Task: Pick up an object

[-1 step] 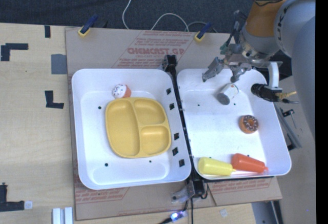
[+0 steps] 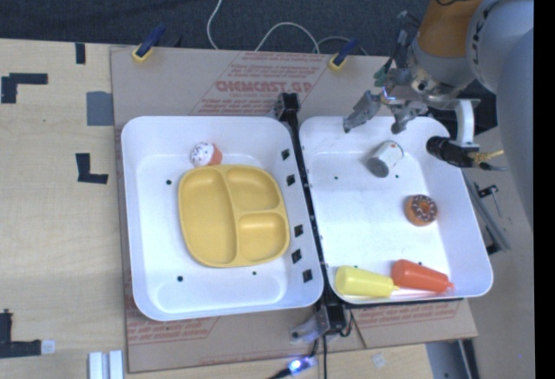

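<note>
Small cylinder (image 2: 382, 158), white with a grey end face, smooth and seemingly hard plastic: we list it as the likeliest pick, lying on its side on the floor of the right bin (image 2: 364, 221), just below the gripper (image 2: 382, 112), whose two fingers hang spread apart with nothing between them, so by our reckoning the task is not yet begun. Farther from the cylinder in the same bin we record a round brown doughnut-like disc (image 2: 421, 210), a glossy orange carrot shape (image 2: 421, 276) and a yellow rounded piece (image 2: 363, 282) touching it; beyond, in the left bin (image 2: 156, 282), a yellow sectioned plate (image 2: 232, 214) and a small speckled ball (image 2: 204, 154).
</note>
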### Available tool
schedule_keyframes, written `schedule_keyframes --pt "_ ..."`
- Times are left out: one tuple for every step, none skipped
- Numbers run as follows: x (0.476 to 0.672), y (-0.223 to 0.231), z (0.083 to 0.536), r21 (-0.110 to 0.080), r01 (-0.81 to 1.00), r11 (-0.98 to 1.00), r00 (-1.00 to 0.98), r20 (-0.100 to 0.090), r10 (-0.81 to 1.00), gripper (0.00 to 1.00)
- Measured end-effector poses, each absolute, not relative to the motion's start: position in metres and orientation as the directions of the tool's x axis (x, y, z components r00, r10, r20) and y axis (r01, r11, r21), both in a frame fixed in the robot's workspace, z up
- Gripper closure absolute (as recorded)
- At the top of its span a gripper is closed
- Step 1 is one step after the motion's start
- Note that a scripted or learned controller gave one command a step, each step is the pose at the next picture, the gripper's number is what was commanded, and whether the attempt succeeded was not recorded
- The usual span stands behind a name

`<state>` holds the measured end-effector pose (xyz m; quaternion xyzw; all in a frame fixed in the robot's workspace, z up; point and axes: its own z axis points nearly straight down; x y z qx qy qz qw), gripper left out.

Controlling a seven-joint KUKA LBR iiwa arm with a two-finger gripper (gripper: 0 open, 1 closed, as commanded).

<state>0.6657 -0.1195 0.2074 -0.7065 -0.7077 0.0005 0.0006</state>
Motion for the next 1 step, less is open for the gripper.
schedule_keyframes --pt "0.6632 -0.1166 0.1424 -0.007 1.000 0.002 -0.002 0.000 1.000 0.00"
